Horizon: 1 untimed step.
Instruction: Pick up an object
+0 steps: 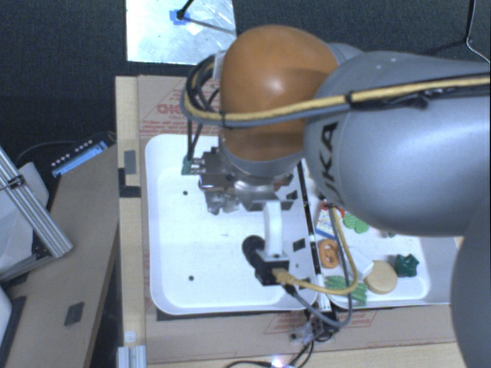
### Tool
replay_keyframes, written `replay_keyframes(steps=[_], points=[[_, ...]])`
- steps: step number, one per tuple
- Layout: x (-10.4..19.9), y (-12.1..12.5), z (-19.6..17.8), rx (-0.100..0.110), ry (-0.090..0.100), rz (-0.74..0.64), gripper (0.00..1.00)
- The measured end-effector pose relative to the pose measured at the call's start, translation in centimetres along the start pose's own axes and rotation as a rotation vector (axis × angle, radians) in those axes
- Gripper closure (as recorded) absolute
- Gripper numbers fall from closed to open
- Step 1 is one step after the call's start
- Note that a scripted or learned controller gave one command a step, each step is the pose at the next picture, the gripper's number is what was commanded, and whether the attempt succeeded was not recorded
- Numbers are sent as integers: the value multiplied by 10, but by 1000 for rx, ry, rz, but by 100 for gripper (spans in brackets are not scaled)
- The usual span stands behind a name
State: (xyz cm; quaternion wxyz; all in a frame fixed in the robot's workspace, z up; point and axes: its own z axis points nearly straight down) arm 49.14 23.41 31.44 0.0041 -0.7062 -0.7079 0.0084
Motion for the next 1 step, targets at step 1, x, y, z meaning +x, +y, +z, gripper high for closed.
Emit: replay_keyframes(steps=[1], points=[[0,-6,-125,-30,13,-3,100]])
